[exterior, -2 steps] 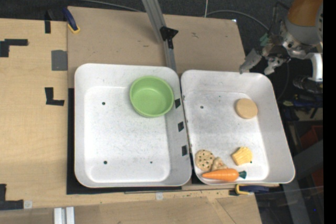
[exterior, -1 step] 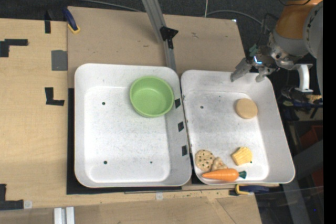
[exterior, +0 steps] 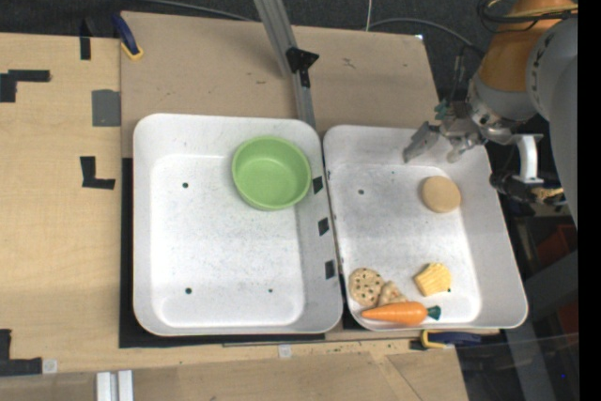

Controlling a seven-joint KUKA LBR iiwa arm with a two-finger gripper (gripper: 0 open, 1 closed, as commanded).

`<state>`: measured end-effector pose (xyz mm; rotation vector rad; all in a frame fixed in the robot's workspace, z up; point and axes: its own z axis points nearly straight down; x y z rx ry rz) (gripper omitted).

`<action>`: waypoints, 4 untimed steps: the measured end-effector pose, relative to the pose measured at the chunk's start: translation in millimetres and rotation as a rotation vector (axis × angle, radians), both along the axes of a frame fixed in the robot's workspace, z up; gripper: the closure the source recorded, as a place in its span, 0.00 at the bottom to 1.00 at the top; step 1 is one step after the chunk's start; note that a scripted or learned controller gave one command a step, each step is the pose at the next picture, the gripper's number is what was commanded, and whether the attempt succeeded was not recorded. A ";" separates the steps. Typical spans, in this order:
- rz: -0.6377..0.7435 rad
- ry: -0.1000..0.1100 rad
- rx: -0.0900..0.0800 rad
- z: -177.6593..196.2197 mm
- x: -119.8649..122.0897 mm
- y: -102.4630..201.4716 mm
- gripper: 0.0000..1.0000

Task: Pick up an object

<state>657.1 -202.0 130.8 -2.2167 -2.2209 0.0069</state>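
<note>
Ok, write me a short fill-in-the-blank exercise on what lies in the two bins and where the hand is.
1. The green bowl sits in the ____ bin.
2. The carrot lies along the right bin's ____ edge.
3. The hand hangs over the right bin's ____ edge, above the round tan piece.
4. The yellow piece lies to the ____ of the cookie.

Missing words: left; near; far; right

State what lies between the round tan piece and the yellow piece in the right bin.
Nothing: in the camera view, bare white bin floor separates the round tan piece from the yellow piece.
</note>
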 end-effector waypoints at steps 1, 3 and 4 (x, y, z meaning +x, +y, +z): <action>0.002 -0.004 -0.001 13.3 1.6 0.5 1.00; -0.001 -0.010 -0.001 99.6 3.3 -0.9 1.00; 0.000 -0.011 -0.001 153.4 4.5 -0.6 1.00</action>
